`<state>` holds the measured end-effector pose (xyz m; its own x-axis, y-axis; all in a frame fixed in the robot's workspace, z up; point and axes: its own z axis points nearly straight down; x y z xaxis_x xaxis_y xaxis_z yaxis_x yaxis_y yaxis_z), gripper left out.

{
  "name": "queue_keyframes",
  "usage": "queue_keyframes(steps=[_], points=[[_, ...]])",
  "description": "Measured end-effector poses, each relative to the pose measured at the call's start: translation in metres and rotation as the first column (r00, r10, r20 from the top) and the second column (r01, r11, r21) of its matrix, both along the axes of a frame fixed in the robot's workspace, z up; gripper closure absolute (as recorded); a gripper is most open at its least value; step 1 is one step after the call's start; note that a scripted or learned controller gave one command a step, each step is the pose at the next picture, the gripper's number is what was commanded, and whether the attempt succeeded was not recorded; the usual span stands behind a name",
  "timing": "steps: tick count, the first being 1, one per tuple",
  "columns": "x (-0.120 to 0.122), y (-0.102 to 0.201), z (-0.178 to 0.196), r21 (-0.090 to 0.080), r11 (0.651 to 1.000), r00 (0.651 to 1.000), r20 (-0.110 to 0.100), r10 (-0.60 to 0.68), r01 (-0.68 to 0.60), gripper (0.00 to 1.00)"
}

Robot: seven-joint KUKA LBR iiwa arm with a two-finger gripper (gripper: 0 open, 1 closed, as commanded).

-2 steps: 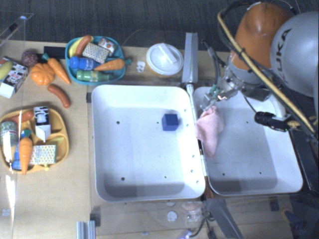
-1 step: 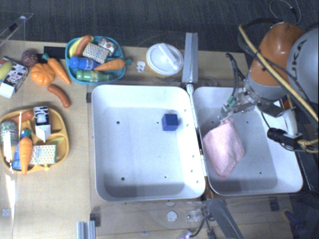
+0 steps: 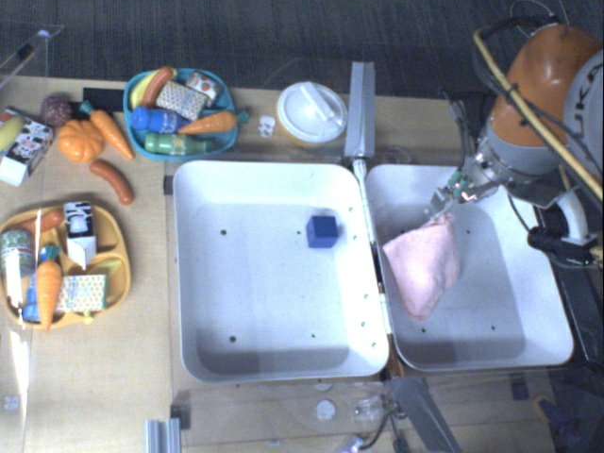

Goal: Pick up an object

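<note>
Orange and yellow toy food crowds the bench far left of the fingers: a yellow tray point(image 3: 113, 253) holding a carrot and small cartons, a loose pumpkin point(image 3: 79, 141), and a blue bowl point(image 3: 226, 140) heaped with plastic vegetables. Nearer, a white lid point(image 3: 312, 111) lies on the wood, up and to the left of the fingers. The left bin point(image 3: 274, 361) holds one blue cube point(image 3: 323, 230), well to the left of the fingers and slightly below them. Across the divider, in the right bin point(image 3: 538, 343), a pink cloth point(image 3: 425, 264) hangs from the gripper point(image 3: 444, 208). Its top corner is pinched between the fingers, which are closed on the fabric, and the rest of it drapes down and to the left, its lower end reaching the bin floor. The grey arm with its orange band point(image 3: 547, 69) rises up and to the right of the fingers.
</note>
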<state>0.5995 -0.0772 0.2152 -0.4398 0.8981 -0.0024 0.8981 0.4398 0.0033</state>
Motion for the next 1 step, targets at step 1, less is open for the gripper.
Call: queue_keyframes(steps=[1], points=[[0.0179,0.0136,-0.0304,0.000,0.999,0.999,0.000,0.045,-0.045,1.00]])
